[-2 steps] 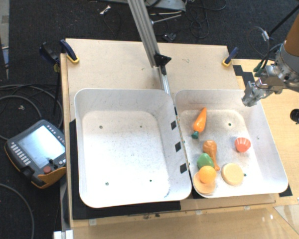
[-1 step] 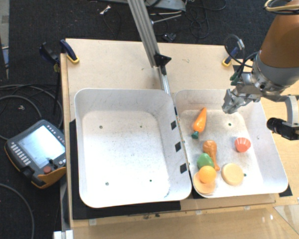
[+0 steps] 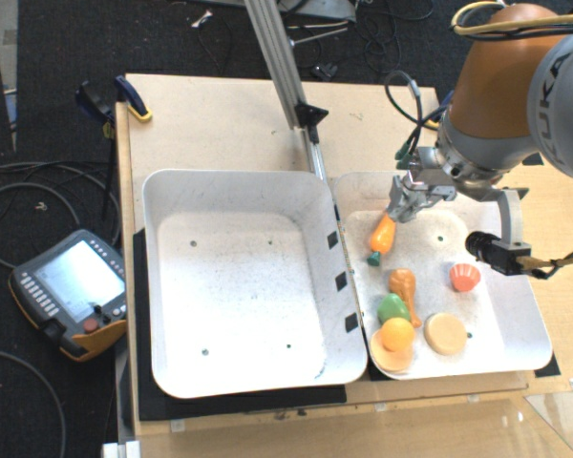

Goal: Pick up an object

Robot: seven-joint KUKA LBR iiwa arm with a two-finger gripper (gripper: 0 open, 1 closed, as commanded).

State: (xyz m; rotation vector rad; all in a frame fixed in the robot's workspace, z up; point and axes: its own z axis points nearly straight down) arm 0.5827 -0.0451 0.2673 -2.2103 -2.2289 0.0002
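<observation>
**Gripper poised over the toy carrot in the right bin**

The grey arm [image 3: 516, 84] with its orange band reaches in from the right, and its gripper [image 3: 408, 201] sits low over the rear part of the right bin [image 3: 516, 337]. Whether the jaws are wide or narrow cannot be told from this angle. Just below the gripper tip lies a toy carrot [image 3: 382, 237], orange with a small green end, tilted on the bin floor; it appears to be close to the tip, though contact cannot be made out.

The other toys lie further forward in the same bin. A small red cup-like piece [image 3: 465, 277] sits near the right side. An orange stick-shaped piece [image 3: 404, 289] lies near the middle, with a green ball [image 3: 392, 307] touching its left side. In front of those, an orange ball [image 3: 396, 335] rests at the front left corner, and a round tan disc [image 3: 445, 333] lies just beside it to the right.

The left bin [image 3: 172, 218] stands side by side with the right one on the pale bench [image 3: 220, 113]. On the dark floor to the left lies a handheld control pad [image 3: 72, 294] with a lit screen.
</observation>
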